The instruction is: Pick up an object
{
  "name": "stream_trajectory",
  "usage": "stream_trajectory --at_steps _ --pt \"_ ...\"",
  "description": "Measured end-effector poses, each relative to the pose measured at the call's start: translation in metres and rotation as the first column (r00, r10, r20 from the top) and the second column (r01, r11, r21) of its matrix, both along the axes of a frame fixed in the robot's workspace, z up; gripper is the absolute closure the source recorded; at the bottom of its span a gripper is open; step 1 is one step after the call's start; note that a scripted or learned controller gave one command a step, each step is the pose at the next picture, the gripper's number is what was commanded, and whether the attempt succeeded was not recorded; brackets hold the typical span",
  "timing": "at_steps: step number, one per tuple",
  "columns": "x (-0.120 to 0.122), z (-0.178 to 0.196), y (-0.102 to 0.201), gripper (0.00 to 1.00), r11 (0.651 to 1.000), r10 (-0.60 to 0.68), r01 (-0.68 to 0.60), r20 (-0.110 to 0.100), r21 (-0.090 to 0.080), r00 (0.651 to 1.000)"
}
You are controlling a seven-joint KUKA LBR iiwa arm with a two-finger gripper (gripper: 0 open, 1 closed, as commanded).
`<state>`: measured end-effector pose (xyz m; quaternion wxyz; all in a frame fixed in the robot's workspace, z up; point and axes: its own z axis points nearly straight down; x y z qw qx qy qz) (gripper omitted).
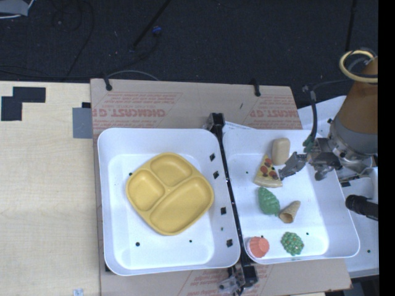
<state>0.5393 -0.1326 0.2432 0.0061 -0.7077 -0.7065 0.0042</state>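
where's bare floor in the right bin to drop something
Right bin: bare strip along the right wall, beside the cone. Crowded down the middle from bread and pizza slice to the near wall, where the gripper hangs.

A divided plate (pixel 170 193) is set in the left bin (pixel 114 165). To its right, in the right bin (pixel 336 236), a pizza slice (pixel 267 172), bread piece (pixel 281 150), cone (pixel 289 211) and other toy foods are scattered.

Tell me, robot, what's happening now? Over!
Gripper low in right bin, beside pizza slice. Nothing seen held. Beige piece and green toy crowd close.
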Motion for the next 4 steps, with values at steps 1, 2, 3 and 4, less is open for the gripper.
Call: stream_trajectory --at_steps 1,2,3,4 --pt "0.002 0.006 0.000 0.00 1.000 0.002 -0.002 0.011 -0.001 1.000" --pt "-0.008 -0.043 0.000 0.00 1.000 0.001 -0.001 0.006 0.000 1.000" --pt "-0.015 -0.090 -0.003 0.00 1.000 0.001 -0.001 0.006 0.000 1.000" --pt "-0.013 -0.133 -0.001 0.00 1.000 0.002 -0.002 0.008 0.000 1.000"
